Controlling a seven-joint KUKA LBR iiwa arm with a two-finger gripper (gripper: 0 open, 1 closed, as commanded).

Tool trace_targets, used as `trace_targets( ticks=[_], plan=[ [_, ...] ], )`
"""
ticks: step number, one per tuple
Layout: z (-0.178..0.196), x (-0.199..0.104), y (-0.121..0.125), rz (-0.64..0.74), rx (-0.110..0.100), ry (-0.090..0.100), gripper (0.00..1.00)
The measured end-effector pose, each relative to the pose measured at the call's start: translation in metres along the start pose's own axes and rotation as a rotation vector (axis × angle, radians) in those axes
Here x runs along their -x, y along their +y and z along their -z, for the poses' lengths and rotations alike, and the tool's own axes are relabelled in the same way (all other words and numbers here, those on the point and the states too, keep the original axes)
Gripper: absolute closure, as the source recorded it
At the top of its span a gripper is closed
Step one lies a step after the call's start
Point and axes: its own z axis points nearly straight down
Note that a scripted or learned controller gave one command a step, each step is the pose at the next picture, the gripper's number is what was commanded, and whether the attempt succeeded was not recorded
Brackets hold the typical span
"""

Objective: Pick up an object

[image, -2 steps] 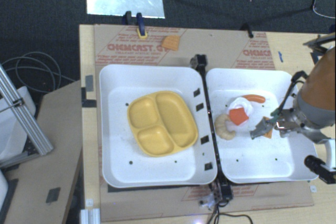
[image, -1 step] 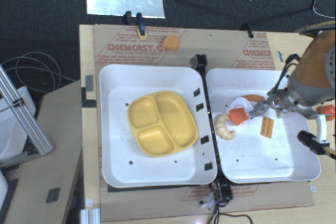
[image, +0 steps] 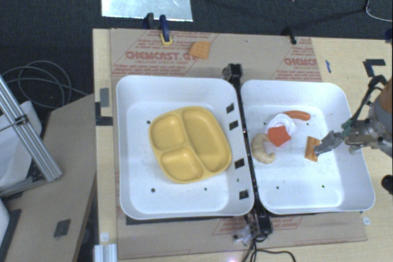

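1. Orange-brown block (image: 312,148) is the piece you are closest to; it lies in the right bin (image: 353,193), right of the red cube (image: 279,136) and apart from it.
2. Your pincer (image: 327,142) comes in from the right and its tip sits at the block's right edge; you cannot tell from this view how far apart its tips stand, or whether anything is gripped.
3. Other candidates cluster to the left in the same bin: a white wrapper-like piece (image: 284,121), a small sausage (image: 298,115) on the far side, and a pale croissant-shaped piece (image: 263,149) by the left wall.
4. Expect a miss if you close from here: the block looks small and flat, so the tips may push it sideways rather than trap it.
5. Watch the bin floor, since a low approach could scrape it.
6. Yellow divided plate (image: 190,144) in the left bin (image: 132,132) is well clear.
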Motion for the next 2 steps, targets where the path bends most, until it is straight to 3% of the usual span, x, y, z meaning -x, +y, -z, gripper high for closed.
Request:
trace_targets(
  ticks=[1,2],
  plan=[
    [-0.101,0.037,-0.002,-0.001,-0.014,0.003,0.00],
    [-0.032,0.034,0.081,0.010,0.006,-0.002,0.00]
  ],
)
